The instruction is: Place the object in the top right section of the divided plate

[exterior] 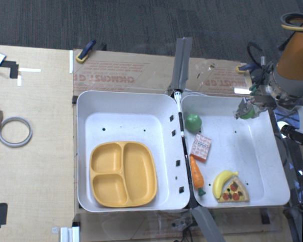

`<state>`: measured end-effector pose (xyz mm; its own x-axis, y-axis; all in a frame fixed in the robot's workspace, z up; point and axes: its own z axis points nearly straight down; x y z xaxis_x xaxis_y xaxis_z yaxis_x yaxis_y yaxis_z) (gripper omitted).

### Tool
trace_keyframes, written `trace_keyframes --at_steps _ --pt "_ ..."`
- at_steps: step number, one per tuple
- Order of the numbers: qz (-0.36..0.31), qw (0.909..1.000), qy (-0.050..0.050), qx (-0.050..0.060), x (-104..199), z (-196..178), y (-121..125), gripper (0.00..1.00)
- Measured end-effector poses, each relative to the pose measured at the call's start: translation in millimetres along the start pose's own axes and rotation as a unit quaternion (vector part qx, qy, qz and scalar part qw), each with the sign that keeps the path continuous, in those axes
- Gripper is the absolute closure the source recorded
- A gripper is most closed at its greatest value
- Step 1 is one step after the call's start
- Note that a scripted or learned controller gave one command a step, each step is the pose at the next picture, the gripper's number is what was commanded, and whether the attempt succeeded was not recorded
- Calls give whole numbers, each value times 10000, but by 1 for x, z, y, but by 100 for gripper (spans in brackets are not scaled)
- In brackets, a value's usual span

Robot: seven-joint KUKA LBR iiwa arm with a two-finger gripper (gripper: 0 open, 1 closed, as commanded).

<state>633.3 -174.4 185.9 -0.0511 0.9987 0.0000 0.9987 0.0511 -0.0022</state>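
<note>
The left bin (86,115) holds the yellow divided plate (123,173). In the right bin (270,163) lie a banana (220,180), pizza slice (235,191), carrot (196,174), small carton (201,147) and green ball (193,122). Above that bin's far right corner, the gripper (246,111) has its fingers pinching a small green object (247,113).

You get bright, even overhead light: the white bins (85,140) look nearly washed out, with only faint shadows under the things. Focus softens toward the right of the frame, blurring the arm (295,54).
</note>
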Motion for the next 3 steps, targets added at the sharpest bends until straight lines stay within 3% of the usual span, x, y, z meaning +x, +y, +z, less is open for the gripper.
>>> trace_keyframes --at_steps 1,2,3 --pt "-2302 9731 1 0 24 80 23 100" --pt "-3907 9205 -15 -21 -49 95 24 100" --pt "-3913 9203 26 16 -48 96 23 0"
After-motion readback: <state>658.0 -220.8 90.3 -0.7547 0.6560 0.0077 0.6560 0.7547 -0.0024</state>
